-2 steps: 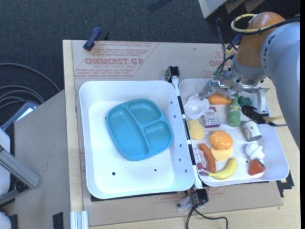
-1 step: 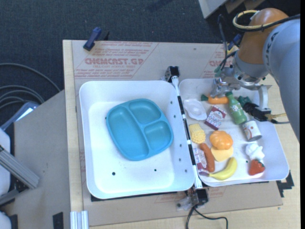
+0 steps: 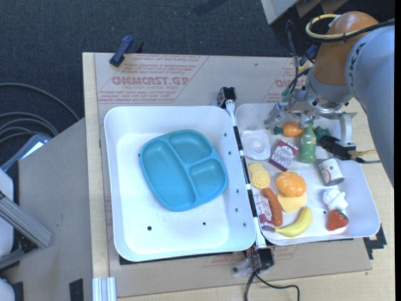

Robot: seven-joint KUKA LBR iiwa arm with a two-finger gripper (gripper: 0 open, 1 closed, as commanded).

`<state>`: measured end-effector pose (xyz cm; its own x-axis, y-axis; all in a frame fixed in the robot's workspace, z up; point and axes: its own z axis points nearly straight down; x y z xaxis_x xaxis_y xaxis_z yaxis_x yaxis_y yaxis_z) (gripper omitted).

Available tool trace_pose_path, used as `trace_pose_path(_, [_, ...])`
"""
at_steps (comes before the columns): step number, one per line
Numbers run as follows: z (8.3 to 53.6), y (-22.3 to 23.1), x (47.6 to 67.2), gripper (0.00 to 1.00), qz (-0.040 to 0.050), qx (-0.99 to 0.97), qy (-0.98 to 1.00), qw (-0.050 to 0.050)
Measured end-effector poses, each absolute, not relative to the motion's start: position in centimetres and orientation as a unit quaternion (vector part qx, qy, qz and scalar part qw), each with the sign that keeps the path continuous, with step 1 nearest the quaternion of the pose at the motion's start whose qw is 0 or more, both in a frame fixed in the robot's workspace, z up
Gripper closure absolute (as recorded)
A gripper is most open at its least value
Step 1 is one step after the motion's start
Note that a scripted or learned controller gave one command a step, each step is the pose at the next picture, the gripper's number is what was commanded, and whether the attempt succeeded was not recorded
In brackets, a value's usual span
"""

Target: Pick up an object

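Note:
My gripper (image 3: 299,115) hangs low over the far end of the right bin (image 3: 363,187), under the grey arm with its orange band. Right beneath it lie a small orange fruit (image 3: 291,130) and a green bottle (image 3: 307,146); the wrist hides whether it touches either. Other toy food fills this bin: a white cup (image 3: 255,143), a maroon box (image 3: 283,154), a corn cob (image 3: 258,175), an orange pumpkin (image 3: 291,182) on a yellow cheese wedge (image 3: 289,202), a sausage (image 3: 271,207), a banana (image 3: 296,224), a strawberry (image 3: 336,220) and a small can (image 3: 329,171).
The left bin (image 3: 125,168) holds a blue divided plate (image 3: 183,168) lying flat. A black clip (image 3: 227,95) sits where the two bins meet at the far side. A blue clamp (image 3: 121,50) rests at the board's far left corner. Cables lie off the bench at left.

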<state>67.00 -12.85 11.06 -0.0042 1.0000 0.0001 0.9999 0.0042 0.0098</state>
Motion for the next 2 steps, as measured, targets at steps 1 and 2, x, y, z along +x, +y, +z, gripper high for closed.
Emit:
trace_pose_path(1, [9.3,-15.0,67.1,0.0,0.0032,0.706,0.708,0.007])
trace_pose_path(2, [10.5,-15.0,67.3,1.0,0.0046,0.706,0.708,0.01])
